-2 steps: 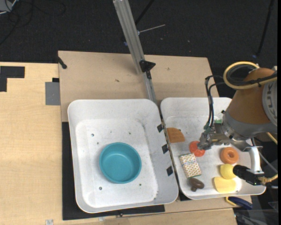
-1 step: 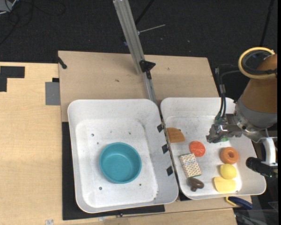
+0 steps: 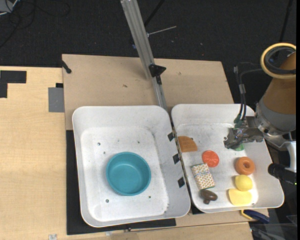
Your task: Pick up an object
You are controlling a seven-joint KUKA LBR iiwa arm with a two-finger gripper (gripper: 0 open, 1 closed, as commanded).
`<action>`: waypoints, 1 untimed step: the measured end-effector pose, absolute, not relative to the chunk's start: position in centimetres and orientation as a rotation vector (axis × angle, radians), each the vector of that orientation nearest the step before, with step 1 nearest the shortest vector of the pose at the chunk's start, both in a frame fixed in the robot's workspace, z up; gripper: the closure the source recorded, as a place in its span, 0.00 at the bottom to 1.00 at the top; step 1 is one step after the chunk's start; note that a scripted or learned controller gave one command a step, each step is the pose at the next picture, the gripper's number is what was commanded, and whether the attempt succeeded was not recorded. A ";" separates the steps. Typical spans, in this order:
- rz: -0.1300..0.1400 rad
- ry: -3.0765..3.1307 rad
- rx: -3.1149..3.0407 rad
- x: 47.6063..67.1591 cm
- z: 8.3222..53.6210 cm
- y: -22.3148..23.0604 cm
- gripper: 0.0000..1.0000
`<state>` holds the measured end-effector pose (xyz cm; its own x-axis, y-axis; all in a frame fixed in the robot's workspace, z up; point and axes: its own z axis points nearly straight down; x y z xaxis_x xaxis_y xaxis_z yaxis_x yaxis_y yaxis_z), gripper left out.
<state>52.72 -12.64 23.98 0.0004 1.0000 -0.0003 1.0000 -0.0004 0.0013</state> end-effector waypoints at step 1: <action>-0.001 2.226 2.219 55.0 22.8 -7.5 1.00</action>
